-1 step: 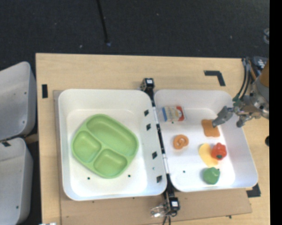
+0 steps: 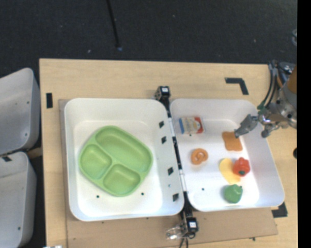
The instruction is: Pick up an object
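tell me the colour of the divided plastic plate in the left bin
Light green; the divided plastic plate shows clearly in the camera view.

Arm enters from the right edge of the bench, only the wrist end visible, with cabling running down along it. Gripper (image 2: 254,126) sits low over the right bin's far-right corner, near that bin's right rim. Two fingers are spread apart: one finger (image 2: 243,126) angles down-left into the bin, the other sits further right near the rim. Nothing visible between them. Wrist body is tilted, pointing the fingers leftward and down toward the bin floor. Can't tell whether the left fingertip touches anything.
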Tool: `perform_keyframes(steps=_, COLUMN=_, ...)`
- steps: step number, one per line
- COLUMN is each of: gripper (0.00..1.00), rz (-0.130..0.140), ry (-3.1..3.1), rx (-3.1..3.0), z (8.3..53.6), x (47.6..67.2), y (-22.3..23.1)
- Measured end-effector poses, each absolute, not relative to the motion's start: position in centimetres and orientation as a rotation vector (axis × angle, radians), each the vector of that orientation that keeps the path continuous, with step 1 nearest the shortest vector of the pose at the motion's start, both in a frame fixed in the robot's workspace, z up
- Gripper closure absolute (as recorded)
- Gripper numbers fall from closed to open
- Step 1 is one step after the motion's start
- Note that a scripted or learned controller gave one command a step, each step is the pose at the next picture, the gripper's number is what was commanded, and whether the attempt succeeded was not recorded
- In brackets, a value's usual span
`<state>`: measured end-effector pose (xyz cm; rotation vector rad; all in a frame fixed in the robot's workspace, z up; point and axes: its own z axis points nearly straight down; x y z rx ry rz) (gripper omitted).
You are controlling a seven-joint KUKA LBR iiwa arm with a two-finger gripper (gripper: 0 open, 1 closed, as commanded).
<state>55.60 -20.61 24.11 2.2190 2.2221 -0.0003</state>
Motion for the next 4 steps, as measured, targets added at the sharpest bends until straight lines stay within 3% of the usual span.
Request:
perform_keyframes(steps=3, gripper=0.0, rz=-0.004, ry=2.22, rx=2.225, z=9.9, x=55.2, y=-21.3)
perform_keyframes(steps=4, gripper=1.0, rz=0.002, ry=2.212, rx=2.224, z=11.2, x=55.4, y=-21.4)
